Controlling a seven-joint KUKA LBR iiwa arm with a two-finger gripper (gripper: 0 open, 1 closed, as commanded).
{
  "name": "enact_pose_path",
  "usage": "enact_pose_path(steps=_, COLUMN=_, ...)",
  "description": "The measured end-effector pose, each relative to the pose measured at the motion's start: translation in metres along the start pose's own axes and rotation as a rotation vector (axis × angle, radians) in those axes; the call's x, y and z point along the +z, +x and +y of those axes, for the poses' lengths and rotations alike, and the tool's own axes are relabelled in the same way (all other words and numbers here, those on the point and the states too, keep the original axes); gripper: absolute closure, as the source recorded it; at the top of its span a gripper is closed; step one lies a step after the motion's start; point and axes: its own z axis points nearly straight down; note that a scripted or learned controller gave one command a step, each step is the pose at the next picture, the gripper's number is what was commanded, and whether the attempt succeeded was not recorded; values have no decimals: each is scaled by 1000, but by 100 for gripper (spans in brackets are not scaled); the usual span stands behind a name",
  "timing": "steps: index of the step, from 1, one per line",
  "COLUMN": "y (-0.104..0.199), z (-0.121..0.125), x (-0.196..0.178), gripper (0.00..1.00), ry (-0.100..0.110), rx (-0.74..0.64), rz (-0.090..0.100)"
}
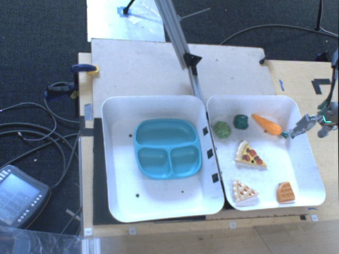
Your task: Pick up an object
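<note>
While nothing is lifted yet, the step in hand looks like the approach to a grasp, so take the carrot (266, 124) as the landmark & read outward from it, left to right.

Far left of the carrot, in the other bin (114, 194), lies a teal divided plate (168, 147); it's not a likely target. Nearer, left of the carrot & in the same right bin (312, 165), sit a light green broccoli piece (222, 129), then a darker green round piece (241, 121), just beside the carrot's blunt end. Below-left of the carrot is a pizza slice (249, 155); further down a waffle-pattern wedge (244, 190); below-right, near the bin corner, an orange biscuit-like piece (285, 192).

Right of the carrot, close to its green tip, is the gripper (301, 126), over the bin's right wall. It has hold of nothing, w/ no object between its fingers. How far apart they stand I can't tell; too small & blurred.

Judgement: the carrot is nearest, so prob. the pick. To do it well: centre over the carrot's thick middle, not the tapered tip, w/ fingers across its width, & come down straight. Risk: nudging it toward the dark green piece, or pinching the tip so it slips out.
</note>
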Motion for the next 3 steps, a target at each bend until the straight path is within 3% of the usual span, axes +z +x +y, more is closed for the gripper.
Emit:
enact_pose_path(steps=2, y=-7, z=-1, x=107, gripper=0, ry=5, rx=5, rz=1)
enact_pose_path(steps=3, y=3, z=-2, x=158, gripper=0, ry=6, rx=4, rz=2)
